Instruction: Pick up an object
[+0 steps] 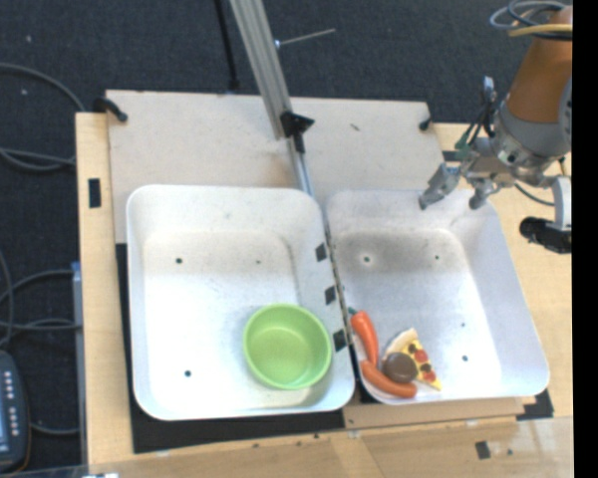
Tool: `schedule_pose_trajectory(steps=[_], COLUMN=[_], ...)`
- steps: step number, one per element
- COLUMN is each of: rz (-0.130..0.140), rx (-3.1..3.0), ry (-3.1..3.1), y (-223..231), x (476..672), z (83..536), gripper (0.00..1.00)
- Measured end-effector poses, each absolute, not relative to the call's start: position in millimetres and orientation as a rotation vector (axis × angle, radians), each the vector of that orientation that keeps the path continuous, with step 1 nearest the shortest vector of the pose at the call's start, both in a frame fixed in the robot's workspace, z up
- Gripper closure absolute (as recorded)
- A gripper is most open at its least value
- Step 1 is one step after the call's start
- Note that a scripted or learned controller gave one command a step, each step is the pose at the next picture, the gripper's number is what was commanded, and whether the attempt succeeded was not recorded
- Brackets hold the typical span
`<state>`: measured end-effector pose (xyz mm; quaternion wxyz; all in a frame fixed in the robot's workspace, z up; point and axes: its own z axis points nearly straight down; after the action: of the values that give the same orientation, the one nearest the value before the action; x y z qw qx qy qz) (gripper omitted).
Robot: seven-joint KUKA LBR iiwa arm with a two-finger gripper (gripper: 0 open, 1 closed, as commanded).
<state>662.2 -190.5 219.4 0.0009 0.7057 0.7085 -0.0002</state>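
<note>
Two white bins sit side by side on the bench, the left bin [179, 227] and the right bin [478, 297], their inner walls touching along the middle. One green bowl [287, 345] stands upright in the near right corner of the left bin, and that is the single thing in there. Over in the right bin, a small cluster is packed into the near left corner: one orange carrot [365, 333] lying along the left wall, one red sausage-like piece [387, 379] curving below it, one pizza slice [416, 355] with its point toward the far side, and one dark round piece [400, 367] resting on the slice. All four are touching or overlapping, so their edges are hard to separate, and the dark piece is too small to make out properly.

One gripper [448, 191] hangs above the far rim of the right bin, well apart from that cluster. Its two fingers [431, 196] are spread with a clear gap and nothing sits between them. The arm [540, 78] above it, with its orange band, is cut off at the right of the view. One slanted metal post [264, 63] crosses the far side of the bench and ends near where the bins meet.
</note>
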Motion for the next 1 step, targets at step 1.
schedule_pose_trajectory(steps=[1], rz=[-0.003], rx=[2.215], ry=[2.225], y=[-191.1], x=[662.0], z=[219.5], gripper=[0.0])
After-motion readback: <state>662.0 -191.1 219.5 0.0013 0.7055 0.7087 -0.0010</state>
